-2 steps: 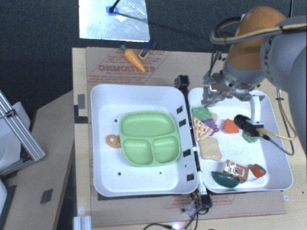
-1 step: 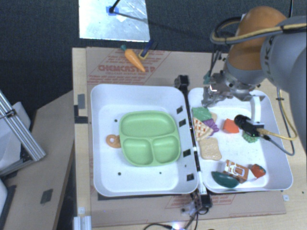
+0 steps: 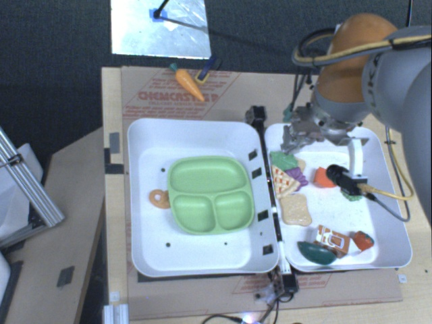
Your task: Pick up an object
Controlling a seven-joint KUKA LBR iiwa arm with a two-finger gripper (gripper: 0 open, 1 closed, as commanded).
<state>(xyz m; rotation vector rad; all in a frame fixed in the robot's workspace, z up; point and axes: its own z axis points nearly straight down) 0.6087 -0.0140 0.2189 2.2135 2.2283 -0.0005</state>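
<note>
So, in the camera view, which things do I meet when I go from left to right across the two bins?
Small tan ring → green divided plate → beige cracker → orange piece → red piece. The other toys in the right bin overlap too much to order.

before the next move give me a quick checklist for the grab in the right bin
1. Gripper over the right bin: ok, near its back left corner.
2. Target under it: ok, a green toy piece lies just below.
3. Finger state: cannot tell.
4. Neighbours crowding the target: not ok, the waffle-pattern piece and purple piece lie right beside it.
5. Bin divider clearance: not ok, the target sits close to it.
6. Green divided plate in the left bin: ok, away from the arm.
</note>
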